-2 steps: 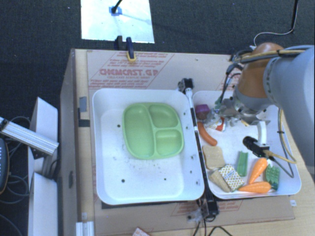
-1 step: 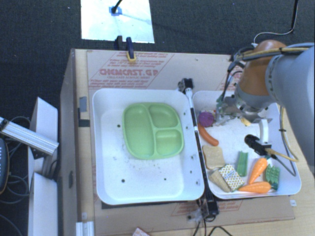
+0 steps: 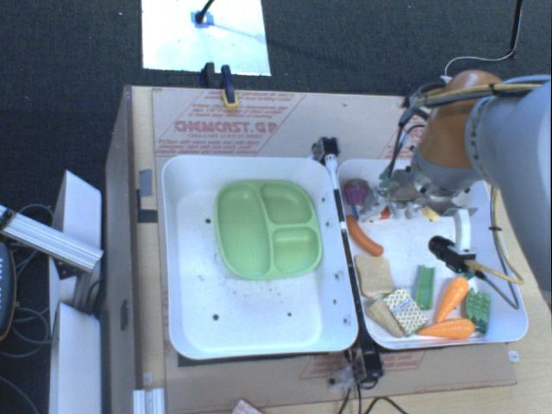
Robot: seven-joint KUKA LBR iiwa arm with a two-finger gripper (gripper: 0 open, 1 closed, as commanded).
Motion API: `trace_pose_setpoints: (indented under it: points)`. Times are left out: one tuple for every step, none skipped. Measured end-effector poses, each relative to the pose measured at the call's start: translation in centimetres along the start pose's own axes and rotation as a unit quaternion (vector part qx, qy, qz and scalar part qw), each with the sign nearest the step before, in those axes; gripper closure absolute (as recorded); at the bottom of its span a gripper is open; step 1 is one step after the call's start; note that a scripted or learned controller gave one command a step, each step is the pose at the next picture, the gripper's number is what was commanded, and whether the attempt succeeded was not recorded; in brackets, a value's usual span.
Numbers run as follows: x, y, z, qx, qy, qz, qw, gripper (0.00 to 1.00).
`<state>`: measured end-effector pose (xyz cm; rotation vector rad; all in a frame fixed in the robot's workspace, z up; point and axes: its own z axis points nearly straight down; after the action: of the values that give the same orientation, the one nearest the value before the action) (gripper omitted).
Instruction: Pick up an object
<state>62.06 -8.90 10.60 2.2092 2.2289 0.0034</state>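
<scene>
1. Bench (image 3: 250, 119): brown board w/ red print, carrying two white bins side by side; dark carpet all round; pale sheet (image 3: 205, 24) on the floor beyond the far edge.
2. Left bin (image 3: 259, 317): green divided plate (image 3: 266, 228) lies flat toward the far side; bare white floor round it, widest at the near side.
3. Right bin (image 3: 398, 247): crowded; purple item (image 3: 355, 191) near the far-left corner; orange sausage-shaped piece (image 3: 365, 236) by the left wall; bread slice (image 3: 374, 274), checkered piece (image 3: 405, 310), green block (image 3: 424, 286), two carrots (image 3: 452, 296), ridged green piece (image 3: 477, 310) fill the near half.
4. Claw (image 3: 390, 199): over the far part of the right bin, just beside the purple item; can't tell whether apart or together.
5. Open room in the right bin: a bare patch mid-bin, btw the orange piece and the green block.
</scene>
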Motion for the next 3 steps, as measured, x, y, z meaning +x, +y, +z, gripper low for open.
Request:
trace_pose_setpoints:
  points:
    - [0.6, 4.0, 2.2, 0.03, 0.008, -0.001, 0.9995, 0.0]
    - [0.3, 4.0, 0.9, 0.031, 0.006, -0.004, 0.9995, 1.0]
    - [5.7, -5.8, -7.9, 0.001, 0.001, 0.002, 1.0, 1.0]
